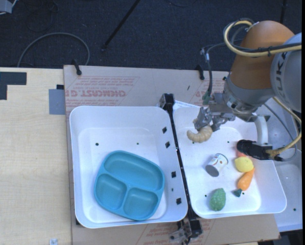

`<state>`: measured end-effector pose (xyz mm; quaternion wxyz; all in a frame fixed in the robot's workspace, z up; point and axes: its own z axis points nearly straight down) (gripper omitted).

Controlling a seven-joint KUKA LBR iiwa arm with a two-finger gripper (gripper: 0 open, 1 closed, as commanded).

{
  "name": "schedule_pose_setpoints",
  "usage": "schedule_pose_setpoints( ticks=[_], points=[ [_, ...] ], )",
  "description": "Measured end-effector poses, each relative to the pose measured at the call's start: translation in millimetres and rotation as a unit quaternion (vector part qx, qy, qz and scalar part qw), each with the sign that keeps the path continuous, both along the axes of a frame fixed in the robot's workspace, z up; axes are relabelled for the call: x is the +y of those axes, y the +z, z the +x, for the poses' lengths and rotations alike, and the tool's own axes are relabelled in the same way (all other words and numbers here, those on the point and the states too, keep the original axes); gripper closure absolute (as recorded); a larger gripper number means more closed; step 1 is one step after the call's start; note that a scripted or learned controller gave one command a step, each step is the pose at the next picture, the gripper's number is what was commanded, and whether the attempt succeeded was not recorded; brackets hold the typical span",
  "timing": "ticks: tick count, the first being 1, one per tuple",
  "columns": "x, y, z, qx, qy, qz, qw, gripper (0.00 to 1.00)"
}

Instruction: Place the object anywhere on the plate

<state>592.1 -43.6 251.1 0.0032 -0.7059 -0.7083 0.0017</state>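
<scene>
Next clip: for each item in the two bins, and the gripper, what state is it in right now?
gripper: low in the right bin, over the tan curved toy
tan curved toy: at the fingers, grasp unclear
blue divided plate: flat in the left bin
small cup: tipped on its side
lemon: lying loose
carrot: lying loose
green object: lying loose

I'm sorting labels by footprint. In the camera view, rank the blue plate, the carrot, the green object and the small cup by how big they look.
Largest to smallest:
1. blue plate, by far the largest
2. green object
3. carrot and small cup, too alike to rank; the carrot looks longer, the cup wider
</scene>
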Motion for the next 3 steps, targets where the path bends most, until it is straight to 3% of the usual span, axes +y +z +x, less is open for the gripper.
schedule_pose_setpoints(
  ticks=[1,2,3],
  points=[
    [47,-19,-20,0.0,0.0,-0.0001,1.0,1.0],
    [99,-13,-47,-0.001,0.001,0.0002,1.0,1.0],
    [142,-25,-58,0.0,0.0,-0.0005,1.0,1.0]
  ],
)
